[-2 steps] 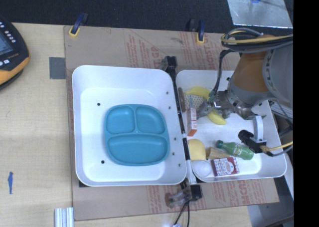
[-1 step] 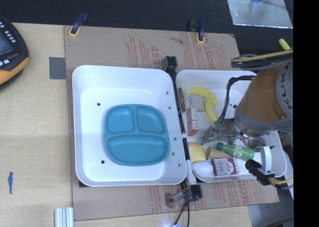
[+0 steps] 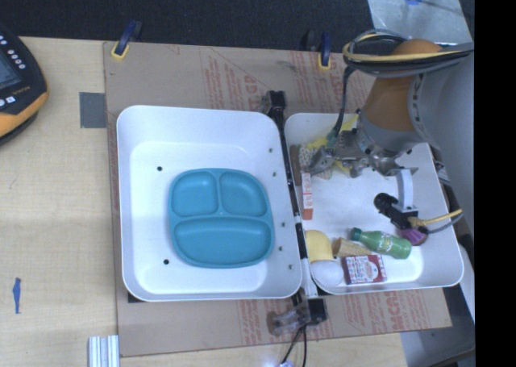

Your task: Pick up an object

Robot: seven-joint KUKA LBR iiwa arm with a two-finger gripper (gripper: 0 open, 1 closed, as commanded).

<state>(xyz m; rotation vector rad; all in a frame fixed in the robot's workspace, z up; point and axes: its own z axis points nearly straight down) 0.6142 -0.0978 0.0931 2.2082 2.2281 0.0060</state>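
At the upper middle of the right bin (image 3: 448,277), a jumble of small objects (image 3: 321,156) lay against the far wall. The gripper (image 3: 348,153) sat low among them, but whether it was spread or closed on anything I could not tell. A green bottle (image 3: 385,242), a red packet (image 3: 363,268) and a yellow piece (image 3: 318,245) lay untouched at the lower right. The left bin (image 3: 137,196) held a blue divided plate (image 3: 219,216). Judging by this, nothing was lifted yet; the pick remained to be done.
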